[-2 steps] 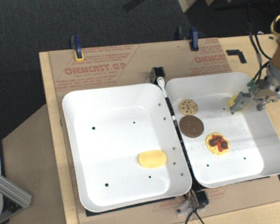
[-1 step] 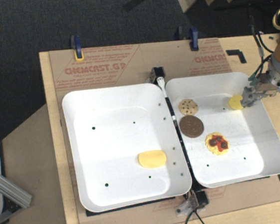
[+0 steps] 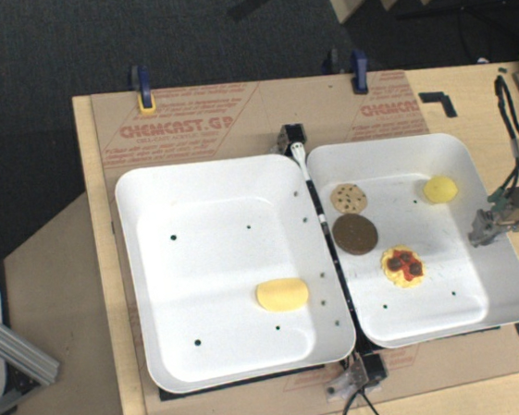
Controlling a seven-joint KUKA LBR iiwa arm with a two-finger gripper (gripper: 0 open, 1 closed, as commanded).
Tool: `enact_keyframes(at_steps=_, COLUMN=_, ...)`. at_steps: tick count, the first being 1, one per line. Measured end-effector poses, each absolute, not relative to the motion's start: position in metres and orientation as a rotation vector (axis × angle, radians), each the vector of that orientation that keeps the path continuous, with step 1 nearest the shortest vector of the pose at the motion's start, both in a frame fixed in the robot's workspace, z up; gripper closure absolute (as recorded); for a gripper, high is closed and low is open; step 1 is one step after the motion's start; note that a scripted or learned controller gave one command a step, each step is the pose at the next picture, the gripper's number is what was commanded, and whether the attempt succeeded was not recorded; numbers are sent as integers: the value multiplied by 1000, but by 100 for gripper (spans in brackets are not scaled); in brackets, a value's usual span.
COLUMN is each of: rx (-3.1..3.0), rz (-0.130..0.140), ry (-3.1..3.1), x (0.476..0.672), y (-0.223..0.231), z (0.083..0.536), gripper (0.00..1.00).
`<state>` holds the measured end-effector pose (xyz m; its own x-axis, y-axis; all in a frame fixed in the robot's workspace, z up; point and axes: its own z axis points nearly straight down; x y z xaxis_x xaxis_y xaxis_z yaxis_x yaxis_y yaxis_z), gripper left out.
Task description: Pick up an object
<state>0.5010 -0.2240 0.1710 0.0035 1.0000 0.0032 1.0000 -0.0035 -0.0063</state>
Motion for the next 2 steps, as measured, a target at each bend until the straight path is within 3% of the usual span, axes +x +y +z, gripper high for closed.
enact_keyframes(at_steps=1, rx=-2222, rz=-20, ry=-2244, x=503, y=-149, z=333, gripper=100)
enact_keyframes(at_steps=2, rx=-2211, rz=4, ry=-2220, x=478, y=-101, z=270, gripper=100)
